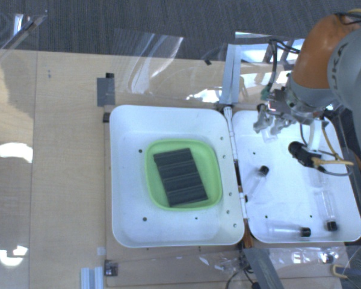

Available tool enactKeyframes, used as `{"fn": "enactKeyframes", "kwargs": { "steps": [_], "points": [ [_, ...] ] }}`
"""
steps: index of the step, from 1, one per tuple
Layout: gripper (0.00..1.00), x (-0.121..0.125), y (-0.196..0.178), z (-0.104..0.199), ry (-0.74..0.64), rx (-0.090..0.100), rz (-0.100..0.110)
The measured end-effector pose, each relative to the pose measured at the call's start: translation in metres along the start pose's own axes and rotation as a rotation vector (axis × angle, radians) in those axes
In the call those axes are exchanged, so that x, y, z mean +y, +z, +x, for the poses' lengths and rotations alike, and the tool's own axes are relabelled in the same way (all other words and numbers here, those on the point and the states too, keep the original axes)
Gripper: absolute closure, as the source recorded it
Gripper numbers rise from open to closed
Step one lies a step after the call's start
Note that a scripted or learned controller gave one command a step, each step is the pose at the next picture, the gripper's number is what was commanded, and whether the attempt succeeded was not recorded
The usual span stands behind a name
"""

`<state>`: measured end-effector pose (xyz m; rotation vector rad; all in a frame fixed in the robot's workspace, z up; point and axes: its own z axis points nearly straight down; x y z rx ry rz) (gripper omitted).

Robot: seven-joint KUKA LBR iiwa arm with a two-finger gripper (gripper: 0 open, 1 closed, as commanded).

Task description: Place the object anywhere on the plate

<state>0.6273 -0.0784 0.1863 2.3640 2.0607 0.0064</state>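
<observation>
Dark block (180,177) lies on green plate (212,165), left bin (126,161); gripper (271,123) upper right, over right bin (343,188); finger state unclear.

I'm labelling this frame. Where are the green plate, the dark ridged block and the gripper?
green plate (213,172): camera view, right rim.
dark ridged block (180,177): camera view, top face.
gripper (271,125): camera view, between the fingertips.

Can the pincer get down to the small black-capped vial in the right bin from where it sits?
Probably yes. The pincer hangs over the right bin, and the black-capped vial lies just below it in the camera view, with nothing over it.
</observation>
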Motion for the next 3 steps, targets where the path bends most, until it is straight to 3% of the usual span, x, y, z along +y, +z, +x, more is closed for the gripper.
{"fn": "enactKeyframes", "kwargs": {
  "steps": [1, 2, 3],
  "points": [
    [1.00, -0.084, -0.009, 0.050, -0.175, 0.003, 0.002],
    [1.00, -0.078, 0.001, 0.115, -0.114, 0.003, 0.002],
    [0.00, -0.078, 0.001, 0.114, -0.113, 0.003, 0.001]
  ]
}}
